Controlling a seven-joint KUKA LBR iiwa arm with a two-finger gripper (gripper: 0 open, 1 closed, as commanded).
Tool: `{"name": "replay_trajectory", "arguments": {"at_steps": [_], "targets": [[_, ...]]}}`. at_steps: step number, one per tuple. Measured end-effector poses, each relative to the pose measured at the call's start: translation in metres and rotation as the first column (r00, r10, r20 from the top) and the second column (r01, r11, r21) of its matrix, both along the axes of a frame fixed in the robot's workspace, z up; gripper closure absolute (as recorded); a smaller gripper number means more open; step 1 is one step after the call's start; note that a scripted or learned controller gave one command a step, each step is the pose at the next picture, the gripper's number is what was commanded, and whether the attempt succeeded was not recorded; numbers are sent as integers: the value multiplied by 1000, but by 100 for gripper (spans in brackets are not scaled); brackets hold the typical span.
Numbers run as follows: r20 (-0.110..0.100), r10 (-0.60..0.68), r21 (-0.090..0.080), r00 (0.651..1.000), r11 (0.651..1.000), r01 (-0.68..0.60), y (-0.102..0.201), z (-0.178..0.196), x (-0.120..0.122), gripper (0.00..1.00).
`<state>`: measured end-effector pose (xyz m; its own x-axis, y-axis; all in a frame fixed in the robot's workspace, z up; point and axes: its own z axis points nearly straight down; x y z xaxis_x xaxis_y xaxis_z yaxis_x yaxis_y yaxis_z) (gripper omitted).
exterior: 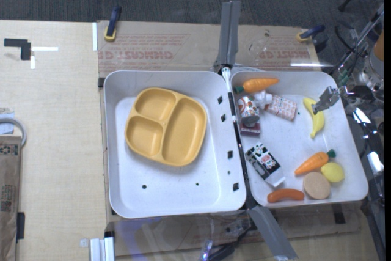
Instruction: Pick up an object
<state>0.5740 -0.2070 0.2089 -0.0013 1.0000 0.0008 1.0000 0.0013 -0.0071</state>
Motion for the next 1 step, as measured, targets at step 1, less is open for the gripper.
{"name": "replay_trajectory", "arguments": {"at_steps": [1], "targets": [[5,114,7,993,993,-114,-8,-107,16,0]]}}
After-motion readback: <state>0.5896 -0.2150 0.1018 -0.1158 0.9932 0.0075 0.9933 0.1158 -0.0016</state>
